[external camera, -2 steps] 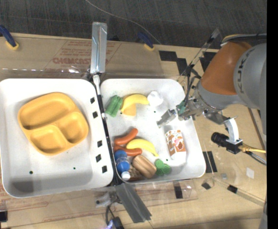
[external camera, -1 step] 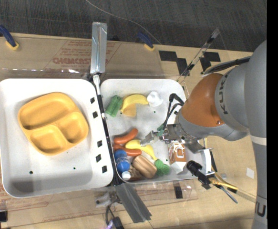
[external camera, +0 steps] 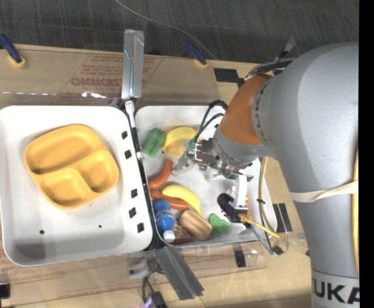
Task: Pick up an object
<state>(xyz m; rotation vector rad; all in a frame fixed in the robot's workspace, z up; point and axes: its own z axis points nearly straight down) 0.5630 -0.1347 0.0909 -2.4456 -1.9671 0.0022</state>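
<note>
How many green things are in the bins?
2: a green ridged toy at the right bin's upper left, a small green piece near its lower edge. The arm may hide more.

**Bench surface and items resting on it**

The bench [external camera: 58,69] was covered by a brown cardboard sheet [external camera: 77,69] printed with red lettering. Two blue clamps [external camera: 11,50] gripped the sheet's far edge, one near the left corner and one [external camera: 196,53] toward the middle. Two shallow white bins sat side by side on the sheet: the left bin [external camera: 20,236] and the right bin [external camera: 174,114], their adjacent walls touching. A metal bracket [external camera: 133,66] stood at the far end of the seam between them, and another [external camera: 177,271] at the near end.
</note>
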